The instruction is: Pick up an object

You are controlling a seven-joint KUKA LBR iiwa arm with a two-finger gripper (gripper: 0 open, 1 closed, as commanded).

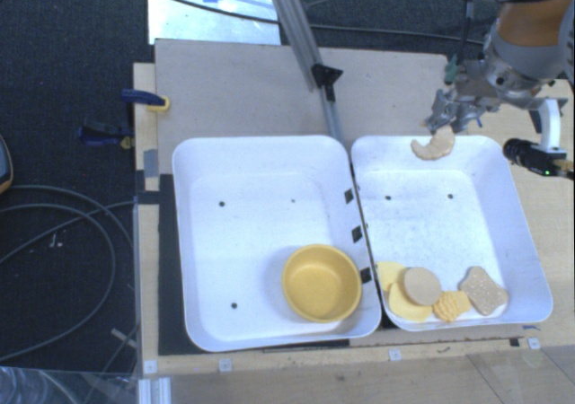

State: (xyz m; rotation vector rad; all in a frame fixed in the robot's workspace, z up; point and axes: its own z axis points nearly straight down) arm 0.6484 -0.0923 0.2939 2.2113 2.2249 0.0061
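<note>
My tool [446,119] hangs over the right bin's [517,205] far rim, a tan croissant-like piece [434,145] just under its tip. Gripped or only touching? Cannot tell (too small). Pick looks mid-lift at best; the other pieces [437,293] lie untouched at the near end.

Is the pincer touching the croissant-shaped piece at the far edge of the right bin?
Touching: in the camera view the pincer meets the top of the croissant-shaped piece, no gap visible.
</note>
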